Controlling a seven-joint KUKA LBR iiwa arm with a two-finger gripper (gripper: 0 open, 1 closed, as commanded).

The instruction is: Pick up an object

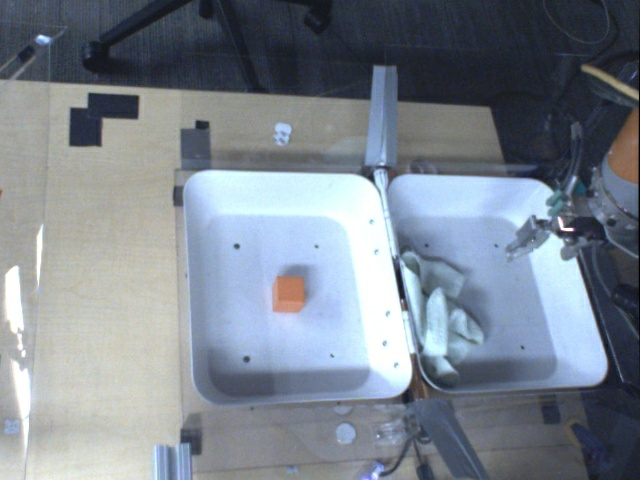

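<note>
While I watch from the overhead camera, the gripper (524, 240) sits over the right bin (570, 363), near its right wall and toward the far side, with the arm (618, 183) coming in from the right edge. Its fingers (519, 244) point left into the bin, but they are small and blurred from here, so I cannot tell how far apart they stand. I see nothing between them.

Two candidate objects. An orange cube (289, 294) lies on the floor of the left bin (205, 298), roughly centred, standing flat and clear of every wall. It is well apart from the gripper, a whole bin away. A crumpled white cloth (440, 308) lies in the right bin, bunched against the left wall beside the divider (400, 288) where the two bins meet. It runs from about mid-bin down toward the near wall (pale greenish folds, hard to separate from the white plastic). The cloth is near the gripper's side of the bench but not touching it; bare bin floor shows between them.

Both bins rest side by side on a light wooden bench (100, 298). A grey metal post (382, 118) stands at the far end of the divider. Black tape patches (100, 116) mark the bench top left. A black chair base (215, 8) sits on the dark carpet beyond the bench.
</note>
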